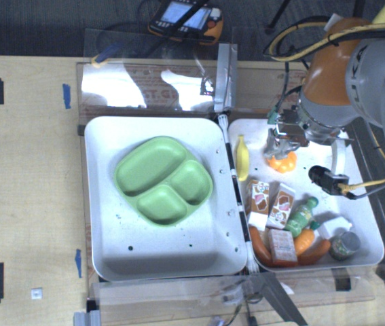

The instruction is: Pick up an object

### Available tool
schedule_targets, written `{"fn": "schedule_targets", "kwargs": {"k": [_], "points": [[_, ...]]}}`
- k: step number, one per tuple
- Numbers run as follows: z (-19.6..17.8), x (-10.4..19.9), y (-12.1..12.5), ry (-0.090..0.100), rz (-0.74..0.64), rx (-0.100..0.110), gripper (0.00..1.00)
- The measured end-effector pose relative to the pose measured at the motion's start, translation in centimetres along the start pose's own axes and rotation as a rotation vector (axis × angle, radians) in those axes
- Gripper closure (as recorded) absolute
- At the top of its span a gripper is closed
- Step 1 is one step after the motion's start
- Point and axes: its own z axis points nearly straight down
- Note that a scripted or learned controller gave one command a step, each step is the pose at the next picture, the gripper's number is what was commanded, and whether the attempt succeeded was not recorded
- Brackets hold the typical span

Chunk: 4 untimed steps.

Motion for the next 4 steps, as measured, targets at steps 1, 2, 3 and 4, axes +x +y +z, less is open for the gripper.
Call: {"fn": "schedule_targets", "kwargs": {"k": [1,2,3,4], "points": [[0.0,0.0,0.0,0.0,0.0,0.0,0.0],[7.4,-3.7,1.7,-0.003,-0.087,-0.023,0.0],[9.9,-7.6,4.9,-0.001,-0.011,-0.002,0.0],[8.9,-7.4,5.0,-0.002,-0.015,-0.005,1.0]]}}
